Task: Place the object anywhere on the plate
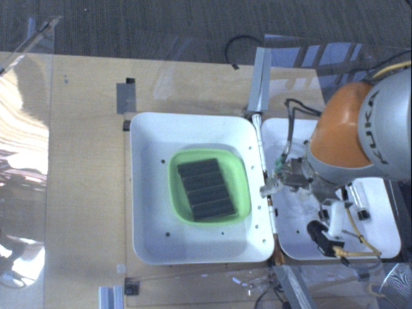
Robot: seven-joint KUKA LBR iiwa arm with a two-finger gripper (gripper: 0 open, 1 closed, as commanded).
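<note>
Pale wooden bench fills the lower part of the camera view, and it bears two shallow white plastic bins side by side, with dark ribbed flooring beyond the far edge.

Nearest the viewer, taking the square lime-green plate as the landmark: it sits in the middle of the left white bin, and on its centre lies the dark grey ribbed rectangular block, flat, turned slightly askew to the plate's edges. The block looks rigid, matte, crossed by several parallel grooves; all of it lies within the plate's raised rim, touching nothing else.

To the right of the plate, over the right white bin, hangs the grey arm with its orange band. Its two-finger gripper sits just beyond the plate's right side, near the divide between the bins; whether its fingers are apart or together cannot be told, as the wrist and cables hide them. Nothing shows between them.

Judged from this, the block already rests on the plate, so the step in hand looks like clearing away. Done well, that means lifting straight up before swinging right, so the wrist's trailing cables do not snag the bin wall or nudge the plate.

Farther off, a grey metal bracket stands up behind the plate at the bins' far edge.
</note>
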